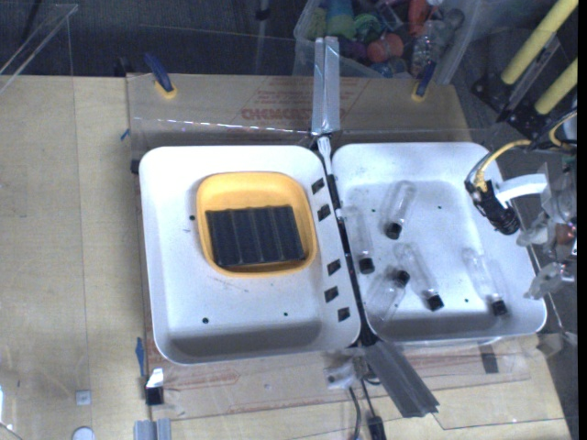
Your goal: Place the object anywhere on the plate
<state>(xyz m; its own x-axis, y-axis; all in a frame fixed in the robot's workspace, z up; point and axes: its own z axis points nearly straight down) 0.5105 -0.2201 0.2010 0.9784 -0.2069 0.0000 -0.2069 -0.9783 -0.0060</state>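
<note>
A yellow, rounded-square plate [213, 200] rests in the left bin [174, 319]. A dark ridged rectangular block [255, 234] lies flat on the plate, covering its middle and lower part. My gripper [552, 257] is at the far right, over the right rim of the right bin [431, 168], well away from the plate. Cables and the wrist hide part of it, and I see nothing held in it.
Several clear tubes with black caps lie scattered in the right bin, such as one [397, 209] near the top and one [483, 280] at the lower right. A metal divider [326, 90] runs between the bins. A box of colourful toys [385, 12] stands behind.
</note>
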